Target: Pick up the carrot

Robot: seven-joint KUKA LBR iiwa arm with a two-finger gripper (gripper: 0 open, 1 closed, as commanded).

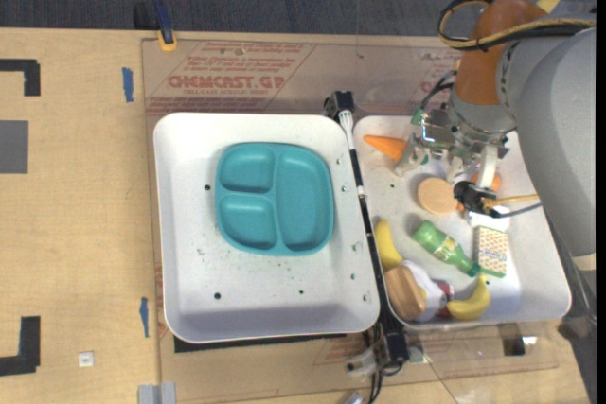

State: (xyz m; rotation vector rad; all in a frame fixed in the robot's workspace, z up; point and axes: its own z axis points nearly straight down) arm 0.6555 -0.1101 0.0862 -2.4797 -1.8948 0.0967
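Note:
The orange carrot (383, 146) lies in the right bin (549, 279), near its far left corner, pointing left. My gripper (437, 145) hangs low over the far end of that bin, just to the right of the carrot's thick end and close to it. Whether it touches the carrot cannot be told. The wrist covers the bin floor behind it.
A teal divided plate (276, 197) sits in the left bin (180, 232). Also in the right bin are a tan round disc (436, 196), a green bottle (443, 246), two bananas (386, 243) (471, 300), a bun (407, 290) and a patterned cracker (491, 251).

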